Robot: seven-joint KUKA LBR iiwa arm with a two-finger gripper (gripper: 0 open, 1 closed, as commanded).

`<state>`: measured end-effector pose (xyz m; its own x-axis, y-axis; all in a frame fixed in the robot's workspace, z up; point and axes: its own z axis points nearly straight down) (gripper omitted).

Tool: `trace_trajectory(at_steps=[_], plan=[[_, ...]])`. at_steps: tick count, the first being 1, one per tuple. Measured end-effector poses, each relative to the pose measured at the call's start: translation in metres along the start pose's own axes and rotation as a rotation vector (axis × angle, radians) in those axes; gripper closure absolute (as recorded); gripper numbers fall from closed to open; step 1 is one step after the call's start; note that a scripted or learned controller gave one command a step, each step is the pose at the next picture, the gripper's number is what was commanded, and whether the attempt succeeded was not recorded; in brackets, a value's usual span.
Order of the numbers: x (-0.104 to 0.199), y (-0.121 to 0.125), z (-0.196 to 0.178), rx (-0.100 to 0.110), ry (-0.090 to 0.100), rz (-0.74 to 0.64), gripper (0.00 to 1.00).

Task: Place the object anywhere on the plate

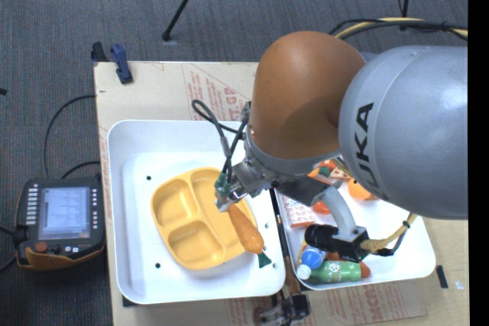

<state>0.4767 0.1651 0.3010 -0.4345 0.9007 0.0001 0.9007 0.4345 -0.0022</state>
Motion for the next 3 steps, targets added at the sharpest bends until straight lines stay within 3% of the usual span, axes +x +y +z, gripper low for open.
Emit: trace_trajectory(at_steps=[1,2,3], plan=[[0.053,0.024,0.012,0.001,0.000,0.168,1.00],[0.058,0.033,-0.049,0.000,-0.001,0.050,1.00],[0.059,0.033,-0.048,0.000,0.000,0.048,0.00]])
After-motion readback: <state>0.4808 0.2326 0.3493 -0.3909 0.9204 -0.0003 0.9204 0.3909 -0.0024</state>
